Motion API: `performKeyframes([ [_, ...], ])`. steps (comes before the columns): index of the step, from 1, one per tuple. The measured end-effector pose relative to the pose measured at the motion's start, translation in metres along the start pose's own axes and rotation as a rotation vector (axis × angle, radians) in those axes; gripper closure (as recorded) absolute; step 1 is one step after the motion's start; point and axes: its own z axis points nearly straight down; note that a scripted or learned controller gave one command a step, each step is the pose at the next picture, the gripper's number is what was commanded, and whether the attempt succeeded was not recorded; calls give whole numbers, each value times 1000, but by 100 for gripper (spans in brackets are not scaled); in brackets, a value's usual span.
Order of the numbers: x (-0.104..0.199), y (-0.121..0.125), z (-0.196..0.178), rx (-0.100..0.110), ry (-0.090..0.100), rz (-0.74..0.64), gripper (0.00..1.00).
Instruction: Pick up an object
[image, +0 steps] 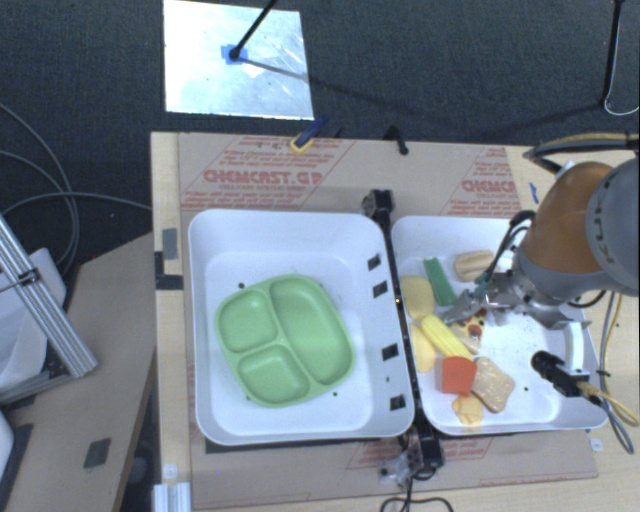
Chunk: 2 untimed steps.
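Your gripper (470, 308) sits low in the right bin (520, 225), reached in from the right with the wrist tilted so its tip comes down among the toy food rather than over bare floor, which suits a pick from a crowded heap; how far it stands open you cannot tell, since the tip is small and lost in clutter, and nothing shows as held. The likeliest target, the yellow corn cob (446, 337), lies just below the tip, touching or nearly so. Left of the tip lies a pale yellow piece (417, 296), and above it a green stick (436, 275) and a tan bread roll (474, 264). Further below sit a red block (457, 374) and a tan cracker (493, 384), pressed together. These neighbours crowd the cob closely, so a closing grasp may catch two things or push one aside. Well off to the left, the other bin (290, 228) holds a green divided plate (285, 338), out of your way
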Motion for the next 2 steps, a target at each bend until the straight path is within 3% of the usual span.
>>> performKeyframes([
  [1,51,-71,-41,-13,-9,0,0],
  [2,145,-74,-94,-13,-2,-12,0],
])
